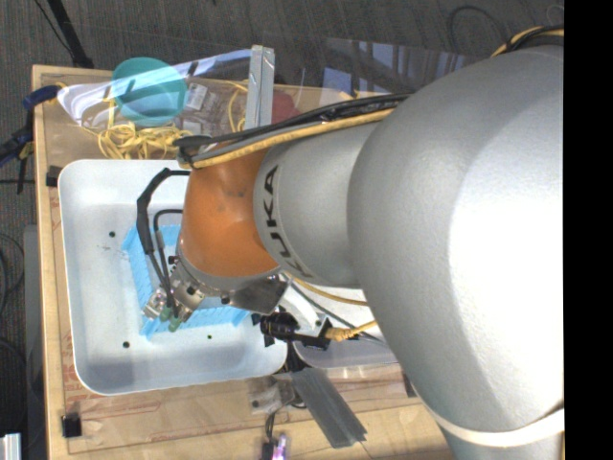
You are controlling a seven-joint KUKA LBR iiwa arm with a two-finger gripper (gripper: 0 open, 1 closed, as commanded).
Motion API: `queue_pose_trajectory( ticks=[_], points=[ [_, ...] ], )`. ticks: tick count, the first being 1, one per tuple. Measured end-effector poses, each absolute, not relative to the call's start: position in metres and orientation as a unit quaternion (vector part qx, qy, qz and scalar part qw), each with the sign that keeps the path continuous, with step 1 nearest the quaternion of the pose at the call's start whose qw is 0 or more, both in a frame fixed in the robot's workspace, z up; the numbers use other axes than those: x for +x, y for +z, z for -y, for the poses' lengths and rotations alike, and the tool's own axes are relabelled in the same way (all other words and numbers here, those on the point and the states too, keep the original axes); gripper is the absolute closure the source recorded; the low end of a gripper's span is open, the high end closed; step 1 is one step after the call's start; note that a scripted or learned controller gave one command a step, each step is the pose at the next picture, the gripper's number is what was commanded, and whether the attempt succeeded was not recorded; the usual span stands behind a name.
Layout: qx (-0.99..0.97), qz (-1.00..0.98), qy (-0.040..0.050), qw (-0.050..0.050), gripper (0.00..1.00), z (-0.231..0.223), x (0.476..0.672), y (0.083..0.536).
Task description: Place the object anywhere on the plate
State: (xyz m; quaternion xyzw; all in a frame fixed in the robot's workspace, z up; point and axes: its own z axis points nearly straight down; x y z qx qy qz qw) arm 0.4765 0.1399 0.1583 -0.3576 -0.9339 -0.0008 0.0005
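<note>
My claw (165, 312) is down low in the left bin (91, 257), right over the blue plate (144, 271) that lies on the bin's floor, and from this slanted view I cannot tell its state or whether anything is caught in it. A small greenish bit shows at its tip, touching or just above the plate; that may be the object, or it may be part of me. I can't say which, so the object's place is uncertain: at my claw's tip if anywhere visible.

My own orange band (225, 218) and grey arm (431, 218) cover most of the plate and the whole right side of the surface (57, 420), so much of the risk is simply blindness. If I am carrying the thing and let go while sitting near the plate's front left corner, it could roll or slide off the edge onto the bare bin floor. If I press lower, I could shove the plate itself, since it looks loose in the bin. And if the grasp failed, I would be releasing nothing at all here.
</note>
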Motion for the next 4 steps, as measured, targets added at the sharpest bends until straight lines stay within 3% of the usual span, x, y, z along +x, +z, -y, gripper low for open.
queue_pose_trajectory(
  ticks=[1, 2, 3, 4],
  points=[
    [-0.240, 0.971, -0.0002, -0.001, 1.00, -0.059, 0.478, 0.192],
    [-0.285, 0.958, -0.0058, -0.011, 1.00, -0.092, 0.483, 0.141],
    [-0.329, 0.944, 0.0007, 0.001, 1.00, -0.109, 0.588, 0.114],
    [-0.186, 0.982, -0.0002, -0.001, 1.00, -0.050, 0.599, 0.193]
  ],
)
